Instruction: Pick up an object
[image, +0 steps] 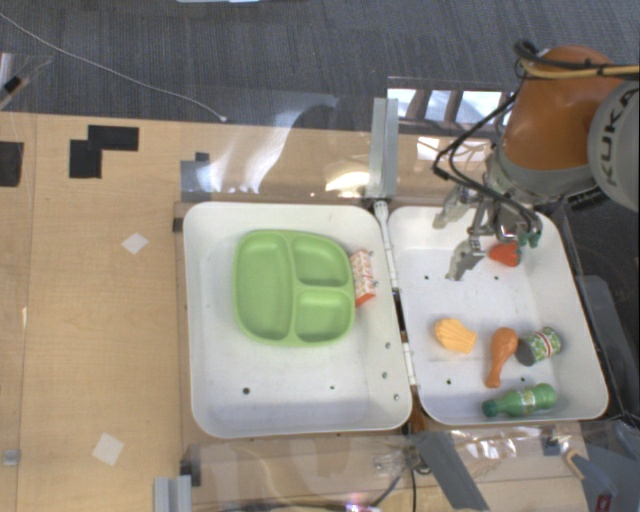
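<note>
Camera view: fixed overhead, slanted, both bins in frame; entries run left to right.

Left bin (215, 390): holds a green divided plate (293, 288) lying flat, with a small red-and-white packet (363, 276) touching the plate's right edge, close to the wall between the bins.

Right bin (440, 390): holds five loose items. A yellow ridged piece (456, 336) sits left of centre. An orange drumstick (500, 354) lies just beside it to the right, long axis running from upper right to lower left. A small can (541, 346) with a green and red label lies on its side, touching or nearly touching the drumstick's thick end. A green bottle (520, 401) lies on its side near the front wall, long axis roughly left to right.

Nearest item: a small red-orange piece (506, 254) in the back part of the right bin.

Gripper (484, 243): hangs over the back of the right bin. Fingers appear spread apart, one reaching down to the left, the other near the red-orange piece. Nothing is seen between them.

Key relation: the red-orange piece lies just beside the gripper on its right, apparently at or beside the right-hand finger. Whether it is between the fingers or outside them cannot be told.

Other items relative to gripper: all toward the front of the bin, well apart from it.

Judgement: the red-orange piece is the likely target. A grasp would depend on the fingers straddling it, which is not confirmed.
</note>
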